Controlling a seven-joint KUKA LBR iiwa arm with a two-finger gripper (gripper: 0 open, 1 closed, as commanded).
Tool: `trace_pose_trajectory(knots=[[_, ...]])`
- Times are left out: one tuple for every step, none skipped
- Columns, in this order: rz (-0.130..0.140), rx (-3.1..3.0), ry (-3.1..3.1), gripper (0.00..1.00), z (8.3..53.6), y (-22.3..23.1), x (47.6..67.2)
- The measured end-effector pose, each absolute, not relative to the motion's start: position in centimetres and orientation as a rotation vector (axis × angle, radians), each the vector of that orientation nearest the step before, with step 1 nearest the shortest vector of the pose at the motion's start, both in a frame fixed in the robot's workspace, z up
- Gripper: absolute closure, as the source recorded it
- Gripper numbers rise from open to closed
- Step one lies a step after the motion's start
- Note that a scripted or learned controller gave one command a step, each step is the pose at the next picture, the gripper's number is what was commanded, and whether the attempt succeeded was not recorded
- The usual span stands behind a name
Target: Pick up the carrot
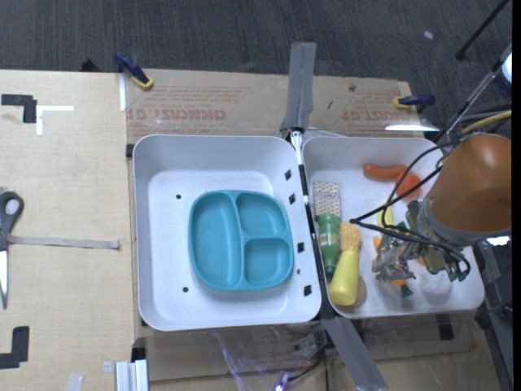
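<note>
Low in the right bin [456,304], near the front wall: claw [396,265], tangled among cables, spread of its parts impossible to tell; something small and orange just beside it, grip unclear. Left of that, a yellow squash-like toy [345,279] lying front to back, a green bottle [327,239] alongside. In the left bin [155,218], a teal divided plate [242,239]. Farther back in the right bin, the carrot [387,170], long axis left to right, right end hidden behind the orange-banded arm [479,187].

A teal divided plate [242,240] lies in the left bin [155,218]; scissors [6,235] rest on the bench.
</note>
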State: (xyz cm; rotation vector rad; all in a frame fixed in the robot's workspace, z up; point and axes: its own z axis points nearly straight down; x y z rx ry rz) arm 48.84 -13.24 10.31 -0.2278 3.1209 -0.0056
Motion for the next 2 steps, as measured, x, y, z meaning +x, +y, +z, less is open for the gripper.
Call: trace_pose_trajectory(knots=[[-0.009, -0.231, 3.114, 1.00, 11.31, -13.22, 49.12], [-0.009, -0.231, 3.114, 0.00, 11.31, -13.22, 49.12]])
